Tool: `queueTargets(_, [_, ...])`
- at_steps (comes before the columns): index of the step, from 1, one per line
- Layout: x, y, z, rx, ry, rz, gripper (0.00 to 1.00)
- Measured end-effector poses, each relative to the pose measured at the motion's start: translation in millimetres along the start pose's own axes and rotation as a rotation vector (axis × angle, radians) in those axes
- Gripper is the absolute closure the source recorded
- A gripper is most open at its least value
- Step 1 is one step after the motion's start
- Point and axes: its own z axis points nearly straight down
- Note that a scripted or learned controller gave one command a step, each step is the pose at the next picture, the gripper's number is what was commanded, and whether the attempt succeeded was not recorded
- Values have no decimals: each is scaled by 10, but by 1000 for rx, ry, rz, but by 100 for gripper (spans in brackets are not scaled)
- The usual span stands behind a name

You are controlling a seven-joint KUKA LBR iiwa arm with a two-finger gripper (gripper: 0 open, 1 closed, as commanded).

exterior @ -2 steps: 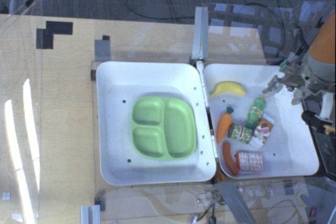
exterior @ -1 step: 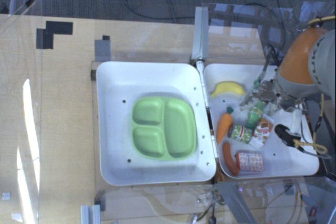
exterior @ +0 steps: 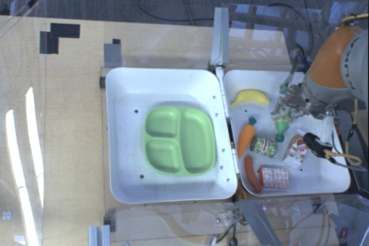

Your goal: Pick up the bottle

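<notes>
Green-capped bottle (exterior: 282, 125) sat under my gripper (exterior: 286, 108); jaw state I couldn't tell; best to descend straight, clear of the banana (exterior: 251, 97).

Arm (exterior: 337, 60) reaching from right, gripper (exterior: 286, 105) lowered.

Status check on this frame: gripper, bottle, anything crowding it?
Gripper low in right bin, fingers unreadable. Bottle directly beneath it, grasp unconfirmed. Carrot and small can close alongside.
</notes>
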Motion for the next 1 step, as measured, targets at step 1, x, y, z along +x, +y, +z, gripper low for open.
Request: queueTargets(1, [166,-96,-614,10,-2,-66,100])
